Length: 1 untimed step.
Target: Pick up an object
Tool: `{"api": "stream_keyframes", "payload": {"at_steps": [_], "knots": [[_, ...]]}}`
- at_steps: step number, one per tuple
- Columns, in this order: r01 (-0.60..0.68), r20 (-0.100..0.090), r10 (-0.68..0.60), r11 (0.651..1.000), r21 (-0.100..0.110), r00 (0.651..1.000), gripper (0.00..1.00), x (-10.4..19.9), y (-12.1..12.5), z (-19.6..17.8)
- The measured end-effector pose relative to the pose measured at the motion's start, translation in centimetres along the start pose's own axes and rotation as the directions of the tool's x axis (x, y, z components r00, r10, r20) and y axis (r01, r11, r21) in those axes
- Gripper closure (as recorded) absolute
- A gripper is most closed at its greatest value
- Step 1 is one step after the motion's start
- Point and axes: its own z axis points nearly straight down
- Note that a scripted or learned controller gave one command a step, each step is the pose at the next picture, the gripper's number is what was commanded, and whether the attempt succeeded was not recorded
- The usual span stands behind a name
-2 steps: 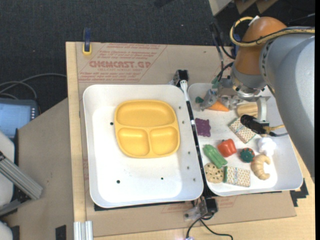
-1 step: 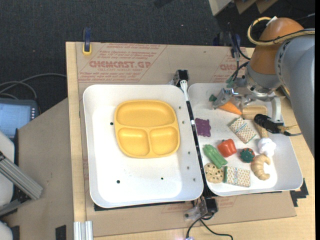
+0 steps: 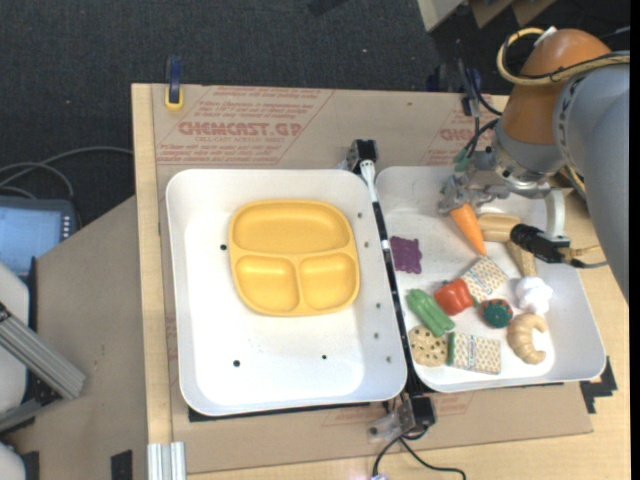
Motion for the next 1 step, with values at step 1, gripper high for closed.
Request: {"api": "stream_keyframes", "payload": {"at_steps": [1], "knots": [[0.006,-0.005,-0.006,1.0,-0.011,1.0,1.0,8.66,-4.95,-9.57]]}}
